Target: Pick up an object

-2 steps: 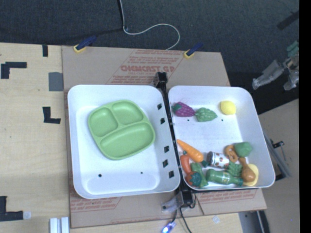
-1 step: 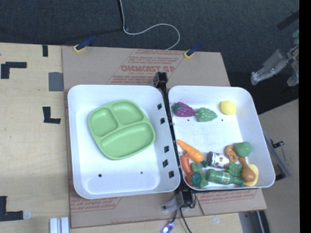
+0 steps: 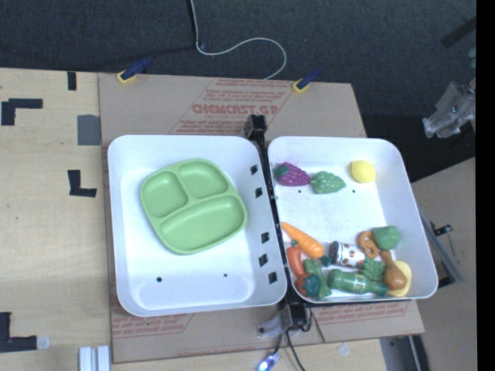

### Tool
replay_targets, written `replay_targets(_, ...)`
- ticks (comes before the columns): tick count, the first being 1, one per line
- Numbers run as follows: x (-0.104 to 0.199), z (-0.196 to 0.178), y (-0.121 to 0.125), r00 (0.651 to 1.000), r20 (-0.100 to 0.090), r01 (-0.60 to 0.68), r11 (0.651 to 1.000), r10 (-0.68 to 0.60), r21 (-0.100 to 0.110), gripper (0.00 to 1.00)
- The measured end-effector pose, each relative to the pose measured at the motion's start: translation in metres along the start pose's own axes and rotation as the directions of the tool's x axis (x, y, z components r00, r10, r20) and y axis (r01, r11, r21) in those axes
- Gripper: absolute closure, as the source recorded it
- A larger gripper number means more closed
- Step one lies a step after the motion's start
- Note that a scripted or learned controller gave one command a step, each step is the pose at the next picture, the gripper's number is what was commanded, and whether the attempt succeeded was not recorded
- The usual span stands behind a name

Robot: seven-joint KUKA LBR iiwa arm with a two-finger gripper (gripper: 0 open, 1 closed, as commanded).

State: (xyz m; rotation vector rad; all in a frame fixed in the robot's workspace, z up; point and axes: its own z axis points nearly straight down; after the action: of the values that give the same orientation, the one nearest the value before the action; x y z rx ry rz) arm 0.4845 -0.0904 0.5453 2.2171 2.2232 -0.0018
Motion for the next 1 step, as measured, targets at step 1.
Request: replay_targets(1,0.0595,0.0404,-0.0005,1.000,-0.003,0.005,1.000,-0.005,0.005,1.00)
